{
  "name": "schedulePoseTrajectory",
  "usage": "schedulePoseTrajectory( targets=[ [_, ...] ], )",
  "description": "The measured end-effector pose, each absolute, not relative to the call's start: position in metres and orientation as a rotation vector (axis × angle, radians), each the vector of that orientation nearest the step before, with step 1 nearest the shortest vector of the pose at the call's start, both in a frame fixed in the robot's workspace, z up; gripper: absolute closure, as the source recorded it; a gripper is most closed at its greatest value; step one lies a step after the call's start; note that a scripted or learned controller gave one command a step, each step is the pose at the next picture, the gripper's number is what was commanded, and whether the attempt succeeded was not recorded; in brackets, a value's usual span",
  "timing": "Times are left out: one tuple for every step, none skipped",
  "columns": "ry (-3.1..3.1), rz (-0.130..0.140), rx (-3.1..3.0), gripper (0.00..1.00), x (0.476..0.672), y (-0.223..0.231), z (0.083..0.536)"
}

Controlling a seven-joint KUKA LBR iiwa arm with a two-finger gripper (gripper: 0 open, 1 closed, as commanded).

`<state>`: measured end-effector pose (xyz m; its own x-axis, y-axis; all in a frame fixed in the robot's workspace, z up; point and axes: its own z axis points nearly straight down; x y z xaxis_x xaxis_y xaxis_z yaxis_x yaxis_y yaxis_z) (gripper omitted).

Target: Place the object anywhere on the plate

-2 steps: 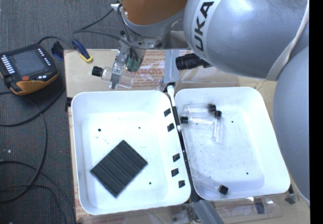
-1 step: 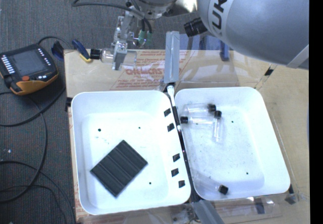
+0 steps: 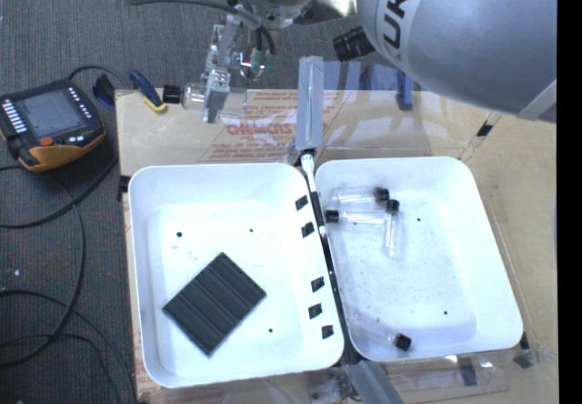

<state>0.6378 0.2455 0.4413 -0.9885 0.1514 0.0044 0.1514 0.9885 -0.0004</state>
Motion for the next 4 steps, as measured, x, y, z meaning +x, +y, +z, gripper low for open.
schedulePoseTrajectory(
  targets=[
    [-3.126, 0.0, -0.24, 1.0, 0.639, 0.246, 0.449],
    [-3.128, -0.001, 0.263, 1.0, 0.596, 0.245, 0.277],
    [-3.0, -0.004, 0.933, 1.0, 0.549, 0.245, 0.351],
    [-2.758, -0.007, 1.503, 1.0, 0.58, 0.245, 0.299]
  ],
)
